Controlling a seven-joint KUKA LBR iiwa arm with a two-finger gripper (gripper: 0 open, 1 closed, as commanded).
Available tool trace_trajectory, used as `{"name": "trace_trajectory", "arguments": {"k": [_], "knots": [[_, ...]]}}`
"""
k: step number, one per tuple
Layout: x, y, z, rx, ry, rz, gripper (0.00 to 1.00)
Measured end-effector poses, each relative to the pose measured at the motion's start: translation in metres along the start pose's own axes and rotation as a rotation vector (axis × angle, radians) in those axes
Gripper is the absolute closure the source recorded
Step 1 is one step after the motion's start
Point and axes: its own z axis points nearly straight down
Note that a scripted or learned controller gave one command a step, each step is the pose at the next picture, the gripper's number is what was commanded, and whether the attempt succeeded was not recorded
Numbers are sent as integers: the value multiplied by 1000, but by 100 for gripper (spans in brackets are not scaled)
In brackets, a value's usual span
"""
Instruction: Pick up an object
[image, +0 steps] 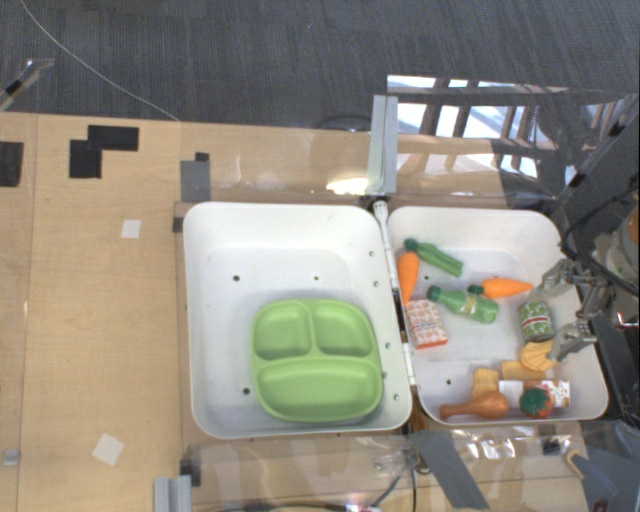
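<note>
Green-labelled, the small can (536, 321) lies in the right bin (470, 225) near its right wall, and we see it between the spread fingers of our gripper (566, 311), not yet clamped. Its long axis runs roughly up-down in view, along the line between the fingertips.

Two white bins (215, 300), lime-green divided plate (317, 359), orange carrots (408, 275), dark green bottle (435, 257), brighter green bottle (464, 304), red-and-white patterned carton (425, 324), brown gourd-shaped toy (474, 406), pale wood bench (90, 330) with black squares (97, 148), dark grey carpet (200, 60).
</note>
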Motion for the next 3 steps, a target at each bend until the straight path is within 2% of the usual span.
{"name": "trace_trajectory", "arguments": {"k": [1, 2, 3], "knots": [[-40, -10, 89, -4, 7, -96, 0], [-82, 27, 132, 1, -7, -251, 0], [-105, 88, 131, -2, -8, -205, 0]]}}
